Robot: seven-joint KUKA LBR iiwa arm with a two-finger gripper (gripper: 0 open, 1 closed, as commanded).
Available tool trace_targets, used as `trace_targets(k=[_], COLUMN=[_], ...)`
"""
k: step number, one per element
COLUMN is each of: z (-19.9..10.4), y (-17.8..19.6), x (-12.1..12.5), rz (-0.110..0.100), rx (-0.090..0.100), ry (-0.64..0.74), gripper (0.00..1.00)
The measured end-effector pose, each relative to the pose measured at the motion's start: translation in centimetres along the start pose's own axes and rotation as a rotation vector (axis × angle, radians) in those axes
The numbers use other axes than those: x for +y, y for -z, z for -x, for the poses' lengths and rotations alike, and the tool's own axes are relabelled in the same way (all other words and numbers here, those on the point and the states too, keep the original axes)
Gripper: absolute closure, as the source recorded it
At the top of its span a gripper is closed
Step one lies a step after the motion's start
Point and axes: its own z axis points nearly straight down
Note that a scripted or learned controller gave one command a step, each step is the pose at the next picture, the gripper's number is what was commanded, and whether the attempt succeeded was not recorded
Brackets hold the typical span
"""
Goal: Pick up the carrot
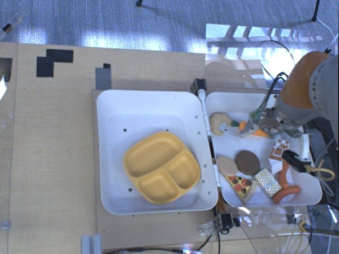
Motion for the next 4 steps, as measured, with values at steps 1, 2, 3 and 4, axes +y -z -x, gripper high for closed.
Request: trace_targets(k=[1, 2, 3, 4], z=[1.1, 1.0, 0.8, -6.3], y=[-0.1, 1.2, 1.2, 0.3], x=[1.6, 1.9, 1.9, 3.9], rz=[-0.006, 0.002, -0.001, -0.027], rx=[-0.001, -0.001, 0.001, -0.025], ry=[-0.429, -0.416, -0.413, -0.491], gripper=[0.00, 1.00, 0.00, 0.00])
